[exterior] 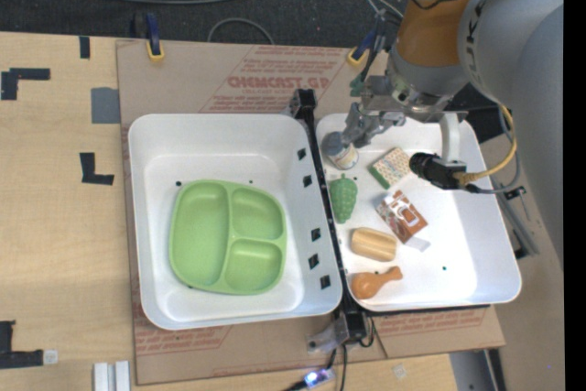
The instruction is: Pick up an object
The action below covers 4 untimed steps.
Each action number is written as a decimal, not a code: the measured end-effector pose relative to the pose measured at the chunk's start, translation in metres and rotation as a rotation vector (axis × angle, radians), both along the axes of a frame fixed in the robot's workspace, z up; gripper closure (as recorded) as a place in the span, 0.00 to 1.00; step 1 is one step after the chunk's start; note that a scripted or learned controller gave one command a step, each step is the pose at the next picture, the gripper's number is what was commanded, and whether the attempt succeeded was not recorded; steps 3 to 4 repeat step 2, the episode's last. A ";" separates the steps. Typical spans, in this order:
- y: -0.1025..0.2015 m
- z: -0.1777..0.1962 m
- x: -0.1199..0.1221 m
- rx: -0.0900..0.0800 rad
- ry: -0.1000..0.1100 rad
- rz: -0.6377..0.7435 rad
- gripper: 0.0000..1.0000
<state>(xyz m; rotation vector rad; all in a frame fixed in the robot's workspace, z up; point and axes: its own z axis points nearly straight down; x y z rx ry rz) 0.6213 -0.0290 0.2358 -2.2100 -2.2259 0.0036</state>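
Grey and stubby, the gripper (pixel 341 145) hung over the upper left corner of the right bin (pixel 476 279), its tip at a small pale cup-like object (pixel 344 157); whether it pinched that object could not be told. Just below that object lay a green knobbly fruit-like piece (pixel 343 198). To the right of it sat a speckled cream-and-green block (pixel 391 166) and a brown-and-white packet (pixel 402 215). Further below rested a tan bread roll (pixel 374 244) and an orange gourd-shaped toy (pixel 374 281). Left of them, the left bin (pixel 146 142) held a lime-green divided plate (pixel 227 236).
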 end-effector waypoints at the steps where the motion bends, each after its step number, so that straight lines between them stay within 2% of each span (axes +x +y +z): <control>1: 0.048 -0.008 0.001 -0.001 0.001 -0.001 1.00; 2: 0.105 -0.019 0.008 -0.001 0.000 -0.001 1.00; 4: 0.105 -0.019 0.008 -0.001 0.000 -0.001 1.00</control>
